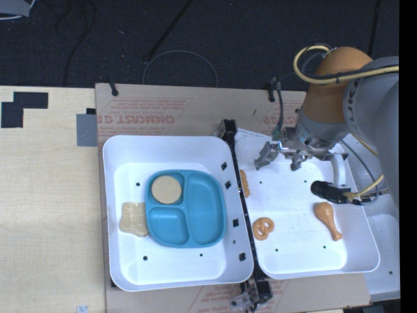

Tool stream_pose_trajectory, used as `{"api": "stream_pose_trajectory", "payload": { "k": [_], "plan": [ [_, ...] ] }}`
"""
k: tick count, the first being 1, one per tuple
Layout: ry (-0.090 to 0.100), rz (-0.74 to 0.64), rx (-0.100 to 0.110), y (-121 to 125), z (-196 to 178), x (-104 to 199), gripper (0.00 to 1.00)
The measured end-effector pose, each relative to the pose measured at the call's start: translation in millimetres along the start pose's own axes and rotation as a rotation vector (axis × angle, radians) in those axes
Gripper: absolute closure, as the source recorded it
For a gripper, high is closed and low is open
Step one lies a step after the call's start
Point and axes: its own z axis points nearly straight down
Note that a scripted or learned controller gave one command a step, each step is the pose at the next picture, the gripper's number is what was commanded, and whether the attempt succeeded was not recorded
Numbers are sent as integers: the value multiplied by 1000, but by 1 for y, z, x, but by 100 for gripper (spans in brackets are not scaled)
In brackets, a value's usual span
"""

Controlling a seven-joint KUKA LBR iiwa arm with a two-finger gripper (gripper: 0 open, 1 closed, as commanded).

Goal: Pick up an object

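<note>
Two white bins side by side on the surface: left bin (130,266), right bin (306,253).

One blue divided plate (195,220), lying in the left bin.

One round tan biscuit (165,189), in the plate's upper-left compartment.

One pale slice of toast (133,218), just beside the plate's left edge.

Right of the plate, across the divider in the right bin:
- One pretzel (263,228), near the plate.
- One drumstick (328,219), much farther from the plate.
- One small orange piece (244,181), tight against the divider and too hidden to name.

One arm (339,90), entering from the right and bent down over the right bin's far end, up and right of the plate.

Jaws spread, pinching nothing, over bare bin floor, farther from the plate than the pretzel and nearer than the drumstick.
</note>
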Motion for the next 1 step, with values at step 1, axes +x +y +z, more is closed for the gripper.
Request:
{"api": "stream_pose_trajectory", "payload": {
  "k": [1],
  "plan": [
    [-1, 1, 0, -4, 49, -7, 0]
  ]
}}
